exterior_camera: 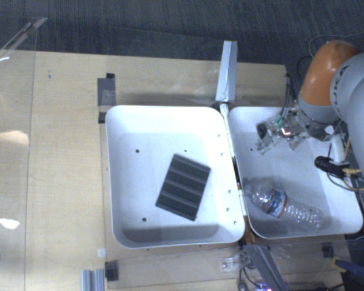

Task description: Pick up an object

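A clear plastic bottle (284, 204) with a blue label lies on its side near the front of the right bin (346, 220). A dark ribbed rectangular block (183, 187) lies flat in the middle of the left bin (121, 162). My gripper (268, 132) hangs over the back part of the right bin, above and behind the bottle, with nothing seen between its fingers. The grey arm with its orange band (324, 71) comes in from the right.
A grey metal post (226, 71) stands behind the seam between the two bins. Black cables (333, 165) hang by the arm at the right bin's right side. The wooden bench (48, 162) stretches out to the left.
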Motion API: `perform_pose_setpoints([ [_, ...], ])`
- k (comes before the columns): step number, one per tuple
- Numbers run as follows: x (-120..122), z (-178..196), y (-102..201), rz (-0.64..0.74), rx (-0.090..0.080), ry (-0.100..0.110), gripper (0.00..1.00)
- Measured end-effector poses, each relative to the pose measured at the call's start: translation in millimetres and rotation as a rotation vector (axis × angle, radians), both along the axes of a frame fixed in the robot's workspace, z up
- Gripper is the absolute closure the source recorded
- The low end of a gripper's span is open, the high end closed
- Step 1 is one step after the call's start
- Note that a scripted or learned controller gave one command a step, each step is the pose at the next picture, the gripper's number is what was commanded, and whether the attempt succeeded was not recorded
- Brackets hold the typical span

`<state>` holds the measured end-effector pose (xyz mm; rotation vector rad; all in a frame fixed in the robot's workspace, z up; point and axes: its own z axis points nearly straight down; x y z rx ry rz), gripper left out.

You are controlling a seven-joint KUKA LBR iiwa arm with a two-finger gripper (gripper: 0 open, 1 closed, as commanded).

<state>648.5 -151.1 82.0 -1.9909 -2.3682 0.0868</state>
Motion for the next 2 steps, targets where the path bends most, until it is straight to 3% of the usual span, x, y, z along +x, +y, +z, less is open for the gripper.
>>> perform_pose_setpoints([
  [1, 22, 117, 7, 0.089, 0.014, -0.08, 0.0],
  [2, 22, 56, 27, 0.102, 0.015, -0.079, 0.0],
])
